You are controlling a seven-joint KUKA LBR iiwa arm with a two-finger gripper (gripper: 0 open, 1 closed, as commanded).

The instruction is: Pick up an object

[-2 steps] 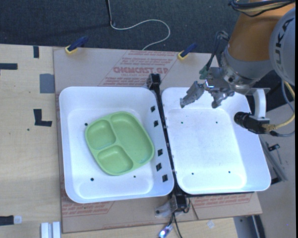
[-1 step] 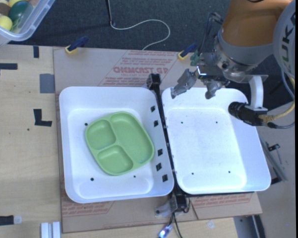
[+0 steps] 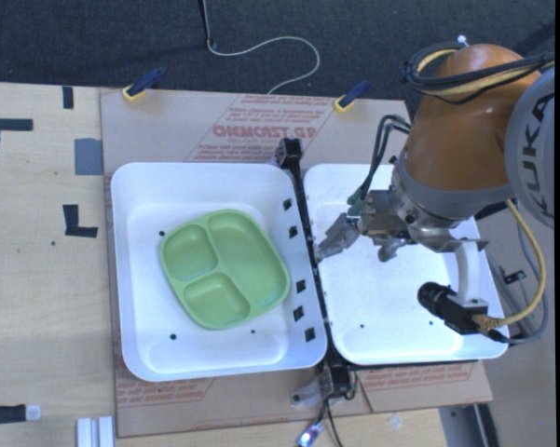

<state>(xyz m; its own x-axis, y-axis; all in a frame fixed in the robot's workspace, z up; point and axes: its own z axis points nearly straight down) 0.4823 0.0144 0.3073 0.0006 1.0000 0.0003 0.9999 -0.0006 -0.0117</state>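
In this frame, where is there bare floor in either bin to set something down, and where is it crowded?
Left bin: the green divided plate takes the middle, leaving bare strips along the far wall and near edge. Right bin: open floor at its near-left, between the divider and the black fitting. Its far half is crowded under the gripper and arm.

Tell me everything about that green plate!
The plate is light green and looks like smooth plastic. It is a rounded rectangle with three sunken sections: two on one side and a wider one on the other. It lies flat, right side up, turned at a slant, near the middle of the left bin. It rests on the bin's white floor, and nothing else touches it. Its sections look empty. The tool hangs over the other bin, apart from it.
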